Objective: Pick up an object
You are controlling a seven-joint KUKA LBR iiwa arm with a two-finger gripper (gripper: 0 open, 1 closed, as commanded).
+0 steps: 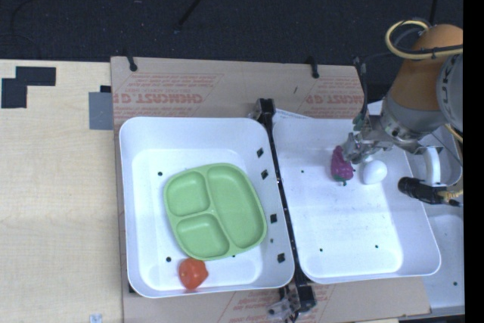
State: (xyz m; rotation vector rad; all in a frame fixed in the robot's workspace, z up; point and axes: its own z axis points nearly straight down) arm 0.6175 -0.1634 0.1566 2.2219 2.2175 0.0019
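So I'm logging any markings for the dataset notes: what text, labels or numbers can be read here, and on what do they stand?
"CHEMCAST G P": red print, upside down, on the brown cardboard sheet behind the left shallow white bin; the last letters are uncertain.
More red print on the same cardboard behind the right shallow white bin and along its front edge: too blurred to read.
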